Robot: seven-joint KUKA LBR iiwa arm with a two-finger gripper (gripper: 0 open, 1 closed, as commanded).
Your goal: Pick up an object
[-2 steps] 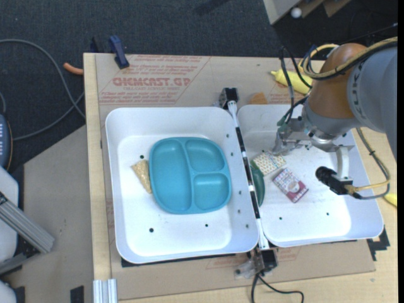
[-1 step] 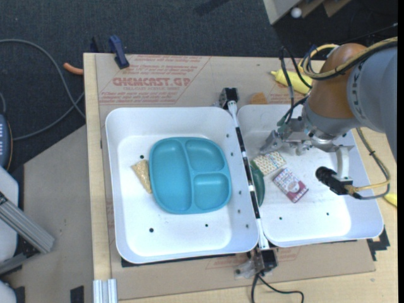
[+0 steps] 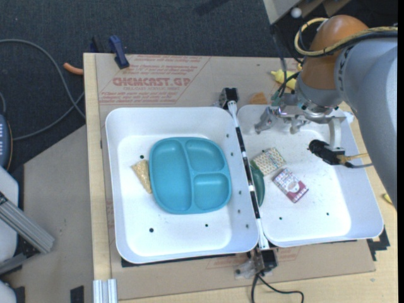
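Observation:
My gripper (image 3: 279, 125) hangs over the far left part of the right bin (image 3: 328, 223), its fingers spread apart and nothing between them. Just nearer than it, on the bin floor, lies a small checkered packet (image 3: 270, 161). A red-and-white packet (image 3: 290, 185) sits beside that one, a little closer to the front. A green round-edged thing (image 3: 258, 183) leans against the bin's left wall, partly hidden by the divider. In the left bin (image 3: 126, 232) a teal divided plate (image 3: 190, 174) rests, with a tan speckled piece (image 3: 142, 172) poking out from under its left edge.
The grey arm with its orange band (image 3: 328, 49) comes in from the upper right above the right bin's far corner. A yellow item (image 3: 278, 76) and an orange scrap (image 3: 257, 98) lie on the cardboard behind the bins. A blue clip (image 3: 117, 50) sits at the bench's far left.

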